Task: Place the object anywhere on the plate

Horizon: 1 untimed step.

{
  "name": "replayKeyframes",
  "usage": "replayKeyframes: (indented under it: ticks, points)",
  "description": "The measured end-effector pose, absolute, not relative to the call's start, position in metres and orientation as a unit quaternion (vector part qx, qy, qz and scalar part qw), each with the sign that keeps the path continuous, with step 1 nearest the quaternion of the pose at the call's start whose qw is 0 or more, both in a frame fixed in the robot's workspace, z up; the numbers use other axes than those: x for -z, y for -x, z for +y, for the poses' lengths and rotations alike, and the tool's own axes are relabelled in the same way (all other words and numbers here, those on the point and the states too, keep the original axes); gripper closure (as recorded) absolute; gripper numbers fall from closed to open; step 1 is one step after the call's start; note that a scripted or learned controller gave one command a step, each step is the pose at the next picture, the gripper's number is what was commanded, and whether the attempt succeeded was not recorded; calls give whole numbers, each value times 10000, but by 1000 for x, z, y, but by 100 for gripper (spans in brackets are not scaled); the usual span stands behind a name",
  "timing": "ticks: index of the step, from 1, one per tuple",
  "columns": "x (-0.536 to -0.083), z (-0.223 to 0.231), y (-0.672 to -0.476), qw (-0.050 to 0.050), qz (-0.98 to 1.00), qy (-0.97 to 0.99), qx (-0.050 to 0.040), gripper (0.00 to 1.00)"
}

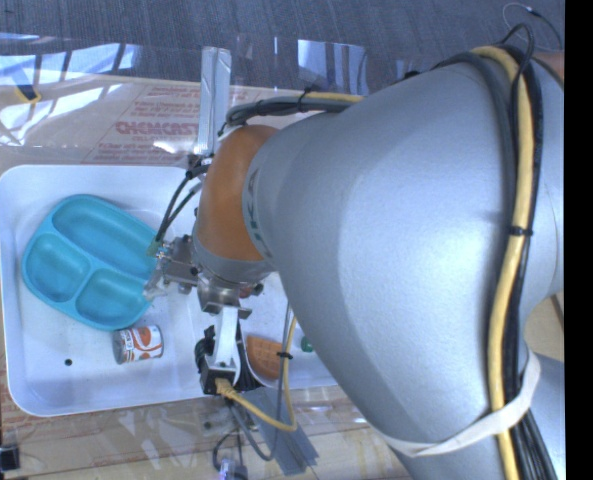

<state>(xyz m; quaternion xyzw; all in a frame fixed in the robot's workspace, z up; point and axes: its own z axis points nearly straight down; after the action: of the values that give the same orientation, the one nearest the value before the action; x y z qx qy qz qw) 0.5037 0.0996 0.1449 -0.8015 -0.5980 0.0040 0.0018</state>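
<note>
A blue divided plate [88, 258] lies tilted in the left part of the left white bin [16, 368]. My gripper [160, 266] sits at the plate's right edge, low over it, with the orange-banded wrist just behind. A small orange and white can [138, 344] lies on its side on the bin floor just below the plate. An orange-brown object [262, 359] lies to the can's right, partly hidden under the arm. Whether anything is in the gripper is hidden.
The grey arm covers the right bin and most of the view's right half. A tiny dark speck [68, 361] marks the bin floor at lower left. A bit of green [305, 346] peeks from under the arm. A clear sheet with red print [126, 118] lies behind the bin.
</note>
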Motion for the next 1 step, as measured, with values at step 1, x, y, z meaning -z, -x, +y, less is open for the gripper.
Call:
replayKeyframes:
  ticks: [1]
  points:
    - [-109,143,-578,16,-4813,8765,-47,0]
